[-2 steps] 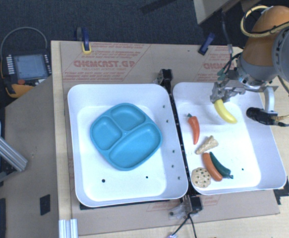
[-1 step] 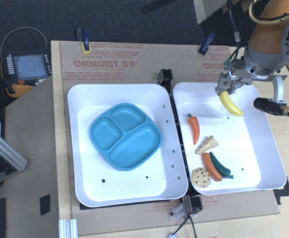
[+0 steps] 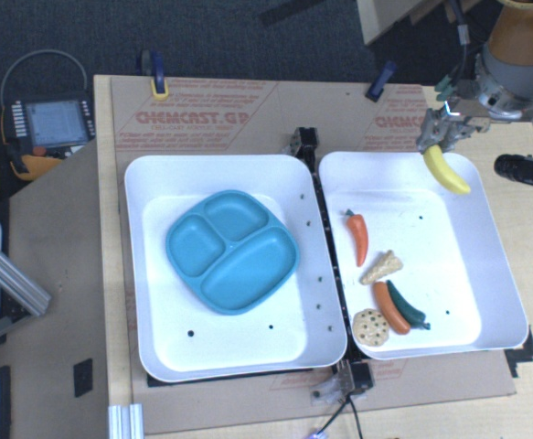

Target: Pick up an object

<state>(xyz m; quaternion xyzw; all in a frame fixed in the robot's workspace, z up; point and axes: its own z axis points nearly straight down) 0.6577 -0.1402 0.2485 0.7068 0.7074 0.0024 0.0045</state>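
My gripper (image 3: 438, 141) hangs over the far edge of the right bin (image 3: 495, 245), at the view's upper right. A yellow banana (image 3: 448, 172) slants down from its fingertips, its upper end pinched between them and the rest hanging over the bin's back right corner. Lower in the same bin lie a red chili pepper (image 3: 358, 236), a tan cracker wedge (image 3: 382, 266), an orange sausage (image 3: 391, 307) with a dark green piece (image 3: 410, 307) beside it, and a round cookie (image 3: 370, 327).
The left bin (image 3: 156, 327) holds a blue divided plate (image 3: 232, 250) near its middle. A black clamp (image 3: 304, 140) sits at the far end of the seam between the bins. The right half of the right bin's floor is bare.
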